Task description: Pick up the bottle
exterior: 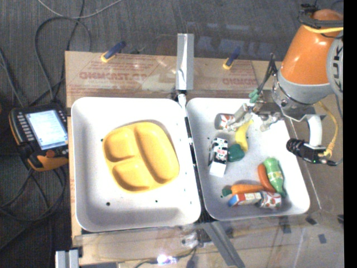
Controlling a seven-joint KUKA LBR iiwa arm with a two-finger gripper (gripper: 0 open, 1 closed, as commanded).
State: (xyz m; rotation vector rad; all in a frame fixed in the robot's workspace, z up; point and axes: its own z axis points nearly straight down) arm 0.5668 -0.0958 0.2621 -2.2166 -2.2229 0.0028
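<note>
The arm is reaching in from the right over the right bin [304,194], and the gripper [254,115] is hanging above the bin's far end with its fingers spread apart and nothing between them. Just under and beside it a banana [244,132] is lying next to a small can [224,120]. The bottle [274,174], green with a printed label, is lying on its side near the bin's right wall, well apart from the gripper and toward the near end. A carrot [263,175] is touching its left side, and a second carrot [248,188] and a small carton [245,199] are crowding the floor just in front of it. A black and white box [220,149] is sitting near the bin's left wall. In the left bin [83,205] a yellow divided plate [140,155] is resting.

The bottle is looking like light plastic, smooth and rounded, so it is likely to roll or slip out of a shallow pinch. The best hold is probably across the middle of its body, fingers straddling its width, coming straight down and keeping clear of the carrot pressed against it
</note>
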